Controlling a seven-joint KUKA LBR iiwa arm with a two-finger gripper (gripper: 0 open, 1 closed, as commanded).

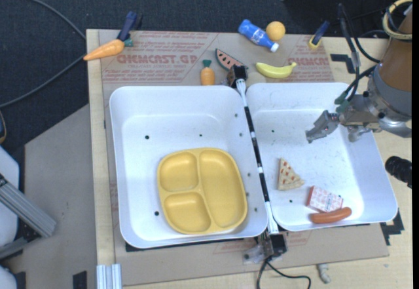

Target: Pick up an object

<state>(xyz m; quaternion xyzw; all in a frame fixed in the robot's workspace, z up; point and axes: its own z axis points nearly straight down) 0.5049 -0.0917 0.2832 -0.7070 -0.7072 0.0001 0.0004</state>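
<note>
Camera view looks down on a cardboard-topped bench, and reading from the left, a toy carrot (105, 50) lies at the board's far-left corner. The left bin (131, 117) holds a yellow divided plate (201, 189) with three compartments. Along the board's back edge sit a small orange toy (207, 76), a watermelon slice (226, 59), a blue bottle (257, 35), an orange ball (276, 30) and a banana (275, 70). Printed in red on the cardboard is what reads as "CHEMCAST GP", repeated partly at the right; the smaller lines under it are too fine to read.

In the right bin (366, 170), three candidates lie near the front: a pizza slice (288, 175), a pink-and-white packet (325, 199), and a sausage (330, 216) just in front of the packet. They look like light, stiff plastic toys, likely smooth and prone to slipping. The pizza slice stands apart from the others, so a pinch across its narrow width seems the safest hold; the sausage would want a grip across its middle.

The gripper (321, 129) hovers over the bin's back half, nothing between its fingers, which appear slightly parted; it is apart from all three objects.
</note>
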